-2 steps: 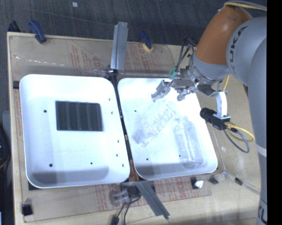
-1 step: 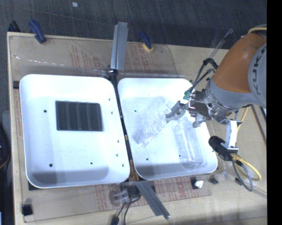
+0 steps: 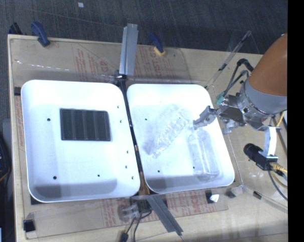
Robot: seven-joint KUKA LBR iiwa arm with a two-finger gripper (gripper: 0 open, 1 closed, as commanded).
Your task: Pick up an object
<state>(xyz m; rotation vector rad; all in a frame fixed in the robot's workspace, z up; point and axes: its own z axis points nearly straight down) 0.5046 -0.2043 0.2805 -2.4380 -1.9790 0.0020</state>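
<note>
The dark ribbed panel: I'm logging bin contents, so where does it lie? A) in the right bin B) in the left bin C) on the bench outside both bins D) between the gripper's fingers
B: the dark ribbed panel lies flat on the floor of the left bin, while the right bin holds clear plastic bottles.

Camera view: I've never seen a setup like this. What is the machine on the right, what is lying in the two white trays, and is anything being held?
You are looking down at a slant from a fixed camera above a bench. The grey arm with an orange band is a robot arm reaching in from the right; its gripper hangs over the right shallow white bin. That bin contains two clear plastic bottles: one crinkled bottle lying diagonally near the middle, one smoother bottle lying near the right wall. The left shallow white bin holds a dark grey ribbed rectangular block. Nothing is visibly held between the fingers.
</note>
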